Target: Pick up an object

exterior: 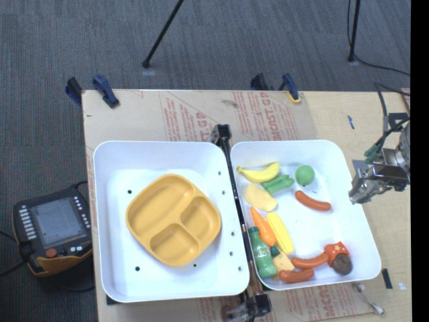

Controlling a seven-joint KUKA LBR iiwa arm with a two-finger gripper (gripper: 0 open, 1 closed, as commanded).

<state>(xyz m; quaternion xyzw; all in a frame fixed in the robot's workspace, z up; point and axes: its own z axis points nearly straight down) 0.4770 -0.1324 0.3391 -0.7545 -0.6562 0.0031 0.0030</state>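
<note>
Gripper [362, 192] at right edge, grip state unclear. Right bin [358, 180]: 1 banana [260, 173], 3 sausages [313, 201]. Left bin [107, 180]: 1 tray [173, 219].

Yellow tray [173, 219] in white bin [107, 180]; yellow banana [260, 173], green ball [305, 174], orange carrot [263, 226].

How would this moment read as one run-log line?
gripper: beside right bin, holding nothing | toy food: in right bin | yellow plate: left bin

Divided plate [173, 219] in left bin [107, 180], toy foods [285, 220] in right bin [348, 173], pincer [365, 188] just right
</note>
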